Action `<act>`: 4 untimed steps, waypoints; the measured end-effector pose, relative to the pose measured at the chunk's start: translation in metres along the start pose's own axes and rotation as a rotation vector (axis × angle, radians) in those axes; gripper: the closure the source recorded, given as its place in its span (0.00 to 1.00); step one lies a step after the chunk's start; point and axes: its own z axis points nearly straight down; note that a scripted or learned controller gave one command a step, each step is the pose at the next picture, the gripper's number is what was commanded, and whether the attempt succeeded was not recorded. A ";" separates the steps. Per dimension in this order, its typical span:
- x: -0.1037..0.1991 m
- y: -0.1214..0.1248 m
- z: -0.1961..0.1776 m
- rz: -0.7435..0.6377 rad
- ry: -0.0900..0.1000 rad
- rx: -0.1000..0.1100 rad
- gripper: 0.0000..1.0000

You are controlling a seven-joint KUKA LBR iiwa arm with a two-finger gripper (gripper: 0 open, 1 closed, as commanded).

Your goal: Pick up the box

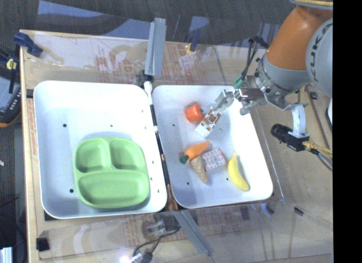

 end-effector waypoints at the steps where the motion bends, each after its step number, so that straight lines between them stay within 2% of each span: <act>1: 0.013 -0.032 0.081 -0.143 0.000 0.000 0.00; 2: -0.028 -0.064 0.164 -0.151 0.000 0.000 0.00; 3: -0.028 -0.064 0.154 -0.158 -0.002 0.001 1.00; 4: 0.018 -0.078 0.076 -0.199 0.000 -0.003 1.00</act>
